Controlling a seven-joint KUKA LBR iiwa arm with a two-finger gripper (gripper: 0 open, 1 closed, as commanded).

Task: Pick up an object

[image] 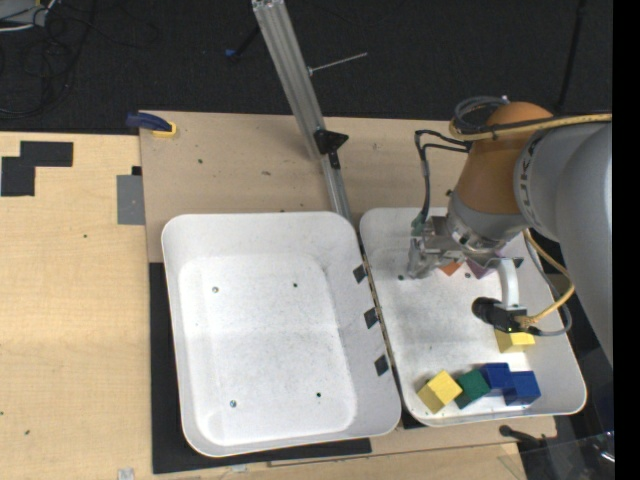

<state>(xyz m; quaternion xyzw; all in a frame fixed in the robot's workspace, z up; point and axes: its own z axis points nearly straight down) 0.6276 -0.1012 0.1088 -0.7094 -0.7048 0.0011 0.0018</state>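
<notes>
You can read no brand or writing anywhere. The pale wooden counter [70, 298] carries 2 shallow white plastic bins, the left bin [262, 328] and the right bin [440, 318], under a dark backdrop. The tool [432, 253] sits low over the right bin's far end; its state cannot be told. Yellow [438, 391], green [473, 385] and blue blocks [512, 383] cluster at that bin's near edge.

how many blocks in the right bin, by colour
yellow blocks: 2
green block: 1
blue blocks: 2
total: 5
An orange and a purple bit show under the pincer; too hidden to count.
</notes>
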